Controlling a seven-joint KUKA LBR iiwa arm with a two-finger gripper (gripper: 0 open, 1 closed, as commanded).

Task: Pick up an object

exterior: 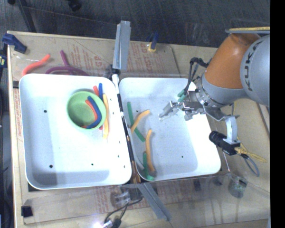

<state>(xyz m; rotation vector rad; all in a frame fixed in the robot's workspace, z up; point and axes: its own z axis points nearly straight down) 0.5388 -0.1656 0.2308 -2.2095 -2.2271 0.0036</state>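
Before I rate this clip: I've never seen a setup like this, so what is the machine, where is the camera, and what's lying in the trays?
The machine is a single robot arm, grey with an orange band, reaching in from the right of the picture. The camera is fixed above the bench and looks down at a slant. At the arm's end is a two-finger gripper, poised over the right bin; nothing shows between its fingers, so it holds nothing I can see. Whether they are open or shut is unclear. The right bin holds thin green and orange sticks, mostly near its left side. The left bin holds a green bowl with red, blue and yellow sticks lying on and beside it.
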